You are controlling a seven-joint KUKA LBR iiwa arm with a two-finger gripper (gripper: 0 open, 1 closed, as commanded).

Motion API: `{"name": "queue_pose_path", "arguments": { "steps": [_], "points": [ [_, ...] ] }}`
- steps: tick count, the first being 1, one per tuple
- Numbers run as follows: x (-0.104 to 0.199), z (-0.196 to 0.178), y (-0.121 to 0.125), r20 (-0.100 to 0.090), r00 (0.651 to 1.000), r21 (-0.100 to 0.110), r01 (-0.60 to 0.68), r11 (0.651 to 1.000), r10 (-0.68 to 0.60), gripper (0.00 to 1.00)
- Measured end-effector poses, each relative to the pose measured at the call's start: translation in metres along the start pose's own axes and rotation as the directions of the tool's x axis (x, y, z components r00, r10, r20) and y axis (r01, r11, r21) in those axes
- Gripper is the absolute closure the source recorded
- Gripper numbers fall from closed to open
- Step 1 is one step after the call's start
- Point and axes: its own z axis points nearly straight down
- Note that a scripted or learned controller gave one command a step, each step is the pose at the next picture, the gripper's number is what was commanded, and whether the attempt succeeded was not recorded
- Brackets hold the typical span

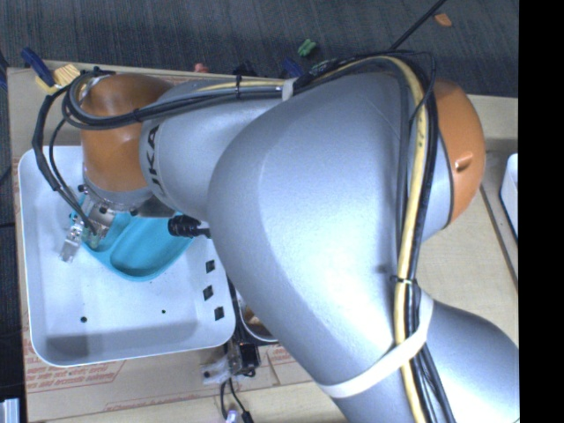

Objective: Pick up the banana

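Banana hidden — arm [352, 236] covers bin [53, 324].

Arm [335, 227]: grey, with orange band [110, 144] and yellow cable [414, 192]. Bin [53, 315]: white, black dots on its floor. Bowl-like object [141, 249]: turquoise blue. Floor [159, 16]: dark grey carpet.

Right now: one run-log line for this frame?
arm: over left bin | gripper: low in bin, beside blue bowl | banana: not seen | grasp: unconfirmed
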Motion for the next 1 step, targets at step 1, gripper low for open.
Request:
{"name": "queue_pose_path", "arguments": {
  "steps": [1],
  "points": [
    [0.0478,-0.0014,-0.0354,0.009,0.911,-0.001,0.412,0.911,-0.412,0.0]
  ]
}}
